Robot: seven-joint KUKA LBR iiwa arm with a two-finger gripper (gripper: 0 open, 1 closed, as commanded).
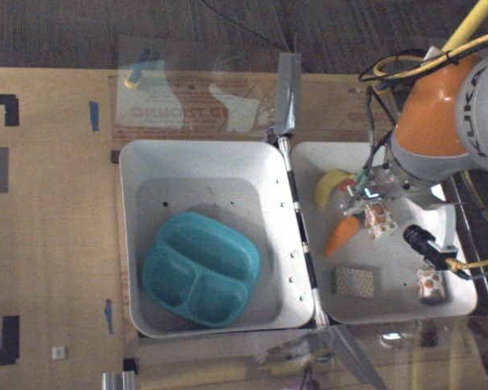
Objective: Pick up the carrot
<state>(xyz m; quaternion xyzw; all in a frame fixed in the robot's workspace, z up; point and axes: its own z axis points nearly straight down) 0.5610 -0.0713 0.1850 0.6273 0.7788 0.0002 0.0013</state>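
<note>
The orange carrot (342,235) lies in the right bin (390,303), near its left wall, with its tip pointing toward the front left. My gripper (364,195) hangs just above and to the right of the carrot's thick end. It sits between a yellow fruit (331,187) and a small white and red box (378,218). The wrist hides the fingertips, and nothing shows between them.
A teal divided plate (199,268) lies in the left bin (138,177). The right bin also holds a speckled green pad (354,281) and a second small white and red box (429,284). A black cylinder with a yellow cable (424,244) juts from the arm over the bin.
</note>
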